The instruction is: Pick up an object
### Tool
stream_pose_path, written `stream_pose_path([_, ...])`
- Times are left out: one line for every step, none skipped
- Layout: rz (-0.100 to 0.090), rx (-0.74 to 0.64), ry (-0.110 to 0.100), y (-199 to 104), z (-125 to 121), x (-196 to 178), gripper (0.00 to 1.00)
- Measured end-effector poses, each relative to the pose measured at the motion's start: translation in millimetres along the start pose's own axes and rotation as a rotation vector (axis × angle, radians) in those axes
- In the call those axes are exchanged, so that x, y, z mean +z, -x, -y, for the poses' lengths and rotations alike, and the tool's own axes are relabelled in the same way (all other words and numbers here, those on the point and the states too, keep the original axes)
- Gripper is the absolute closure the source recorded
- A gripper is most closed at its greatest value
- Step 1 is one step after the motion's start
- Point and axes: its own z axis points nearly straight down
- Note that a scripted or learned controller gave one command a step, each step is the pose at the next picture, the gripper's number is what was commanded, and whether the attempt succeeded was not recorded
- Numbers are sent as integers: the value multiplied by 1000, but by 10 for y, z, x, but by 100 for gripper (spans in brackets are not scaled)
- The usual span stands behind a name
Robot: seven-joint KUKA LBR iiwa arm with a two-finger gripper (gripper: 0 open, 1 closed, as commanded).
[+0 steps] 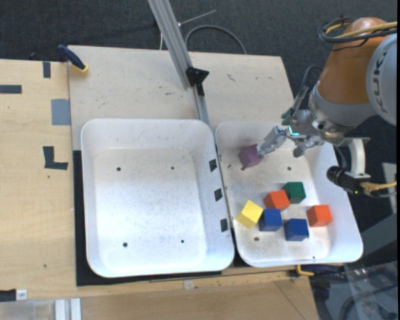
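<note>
I see the purple block [249, 156] just left of my claw [267, 145], touching its tip, though I cannot tell whether it is clamped.

Two shallow white bins sit side by side on a pale wooden desk [27, 179]: the left bin [97, 199] and the right bin [343, 245]. A slanted metal rail [170, 29] crosses the desk's far edge, ending at a black bracket [197, 77] above the gap between the bins. A blue-and-yellow clamp [73, 58] lies at the far left, near grey tape patches [61, 111]
</note>
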Motion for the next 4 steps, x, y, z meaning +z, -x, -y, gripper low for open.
stream_pose_path([1, -2, 5, 2, -9, -27, 0])
stream_pose_path([2, 0, 0, 21, -54, 428, 0])
stream_pose_path([1, 0, -1, 41, -131, 1017, 0])
stream_pose_path([2, -1, 1, 35, -119, 1448, 0])
